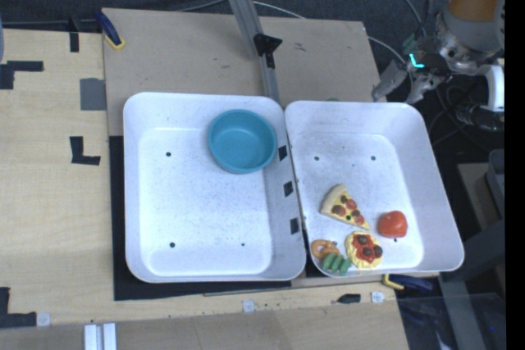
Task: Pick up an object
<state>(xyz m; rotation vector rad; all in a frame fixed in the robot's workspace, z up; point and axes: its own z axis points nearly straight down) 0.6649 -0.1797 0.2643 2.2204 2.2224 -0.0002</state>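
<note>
- Gripper [399,84]: at the upper right of the view, beyond the far right corner of the right bin [410,123], well apart from every object. Two dark fingers point down and left with a visible gap between them; they stand apart and nothing lies between them.
- Left bin [148,201]: holds one item, the bowl.
- Bowl [241,141]: blue, round, upright, in the far right part of the left bin, near the wall shared with the right bin. Judged light, rigid plastic with a smooth, possibly slippery wall. Best hold: one finger inside, one outside, pinching the rim.
- Pizza slice [343,206]: a wedge lying flat near the middle of the right bin. Judged a light, stiff toy; low profile, so grip across its two straight edges.
- Round pizza [363,249]: flat, at the near edge of the right bin, just beside the pretzel and green piece. Crowding leaves little finger room.
- Tomato [393,223]: red, rounded, right of the slice and apart from it. Judged light and firm; may roll. It stands clear of its neighbours, so it looks the easiest pick: close across its widest part.
- Pretzel [323,247]: small, brown, at the near left corner of the right bin.
- Green piece [334,262]: smallest, just below the pretzel; identity unclear.
</note>
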